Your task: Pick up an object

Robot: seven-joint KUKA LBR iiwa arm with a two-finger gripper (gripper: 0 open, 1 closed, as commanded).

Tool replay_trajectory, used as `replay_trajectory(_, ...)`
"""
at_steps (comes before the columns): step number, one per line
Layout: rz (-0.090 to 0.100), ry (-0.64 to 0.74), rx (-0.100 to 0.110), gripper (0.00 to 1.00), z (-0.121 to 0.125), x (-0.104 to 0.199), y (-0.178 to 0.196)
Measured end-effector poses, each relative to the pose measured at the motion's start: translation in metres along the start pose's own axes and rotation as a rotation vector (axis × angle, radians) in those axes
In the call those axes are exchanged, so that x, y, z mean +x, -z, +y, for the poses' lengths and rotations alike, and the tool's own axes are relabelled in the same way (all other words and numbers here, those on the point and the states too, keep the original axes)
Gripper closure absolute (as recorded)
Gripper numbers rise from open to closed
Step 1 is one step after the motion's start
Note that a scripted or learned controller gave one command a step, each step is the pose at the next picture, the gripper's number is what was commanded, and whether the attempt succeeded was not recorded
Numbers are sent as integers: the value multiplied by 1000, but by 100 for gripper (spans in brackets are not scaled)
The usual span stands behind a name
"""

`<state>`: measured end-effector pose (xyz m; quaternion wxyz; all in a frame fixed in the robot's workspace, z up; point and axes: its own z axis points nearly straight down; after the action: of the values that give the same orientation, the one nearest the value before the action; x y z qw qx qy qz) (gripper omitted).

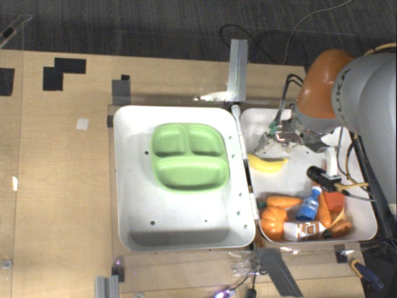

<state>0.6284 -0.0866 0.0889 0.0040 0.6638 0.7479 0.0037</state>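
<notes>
We see the gripper (268,143) low in the right bin (366,228), toward its upper left corner; we cannot tell its state; a banana (267,164) lies just beside it at 6 o'clock; farther toward 5 o'clock a heap holds a blue bottle (309,205), carrots (282,201), an orange fruit (273,219) and a red block (334,201); at 9 o'clock the left bin (133,166) carries a green tray (188,156); the arm (363,98) enters from 3 o'clock.
</notes>
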Motion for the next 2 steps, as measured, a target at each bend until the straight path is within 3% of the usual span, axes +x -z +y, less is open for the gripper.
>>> replay_trajectory(1,-1,42,-3,0,-26,-6,1)
replay_trajectory(2,0,-239,7,0,-23,-36,35)
